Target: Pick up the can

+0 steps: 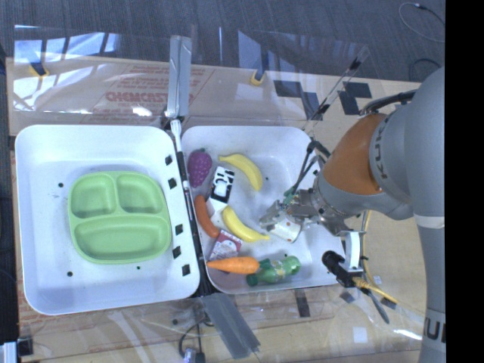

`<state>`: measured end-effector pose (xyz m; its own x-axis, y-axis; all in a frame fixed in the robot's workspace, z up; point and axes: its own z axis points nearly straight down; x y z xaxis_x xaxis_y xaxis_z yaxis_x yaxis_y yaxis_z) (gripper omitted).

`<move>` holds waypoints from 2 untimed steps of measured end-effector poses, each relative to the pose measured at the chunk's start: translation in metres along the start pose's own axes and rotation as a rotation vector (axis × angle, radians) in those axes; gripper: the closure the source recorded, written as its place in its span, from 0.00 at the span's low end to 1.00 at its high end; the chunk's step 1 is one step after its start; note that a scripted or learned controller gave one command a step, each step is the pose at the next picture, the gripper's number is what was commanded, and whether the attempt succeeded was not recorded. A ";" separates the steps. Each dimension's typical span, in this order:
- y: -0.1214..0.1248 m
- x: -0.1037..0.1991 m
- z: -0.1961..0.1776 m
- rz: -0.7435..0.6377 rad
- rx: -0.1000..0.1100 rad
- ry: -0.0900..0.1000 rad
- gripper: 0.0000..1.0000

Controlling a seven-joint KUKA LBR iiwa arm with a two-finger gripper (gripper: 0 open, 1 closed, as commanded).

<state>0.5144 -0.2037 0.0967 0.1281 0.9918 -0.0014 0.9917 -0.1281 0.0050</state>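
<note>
The can (221,184), black with white print, lies in the right bin (291,138) near its left side, between a purple bunch of grapes (200,166) and two bananas. My gripper (281,219) hangs low over the middle right of that bin, to the right of the can and apart from it, with the lower banana (242,225) lying between them. A small white shape sits right at the gripper's tip, and I cannot make out what it is. The orange band and the grey arm (378,165) cover the bin's right wall.
An upper banana (243,169), a red sausage (206,216), a red and white packet (225,245), a carrot (234,265) and a green bottle (274,269) also lie in the right bin. The left bin (38,225) holds a green divided plate (119,216).
</note>
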 end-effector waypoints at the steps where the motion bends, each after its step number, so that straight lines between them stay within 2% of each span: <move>1: 0.009 0.006 0.005 0.197 0.007 0.000 0.00; 2: -0.002 0.008 0.006 0.241 0.012 0.002 0.00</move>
<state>0.5136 -0.1956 0.0911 0.3612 0.9325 0.0005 0.9325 -0.3612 -0.0064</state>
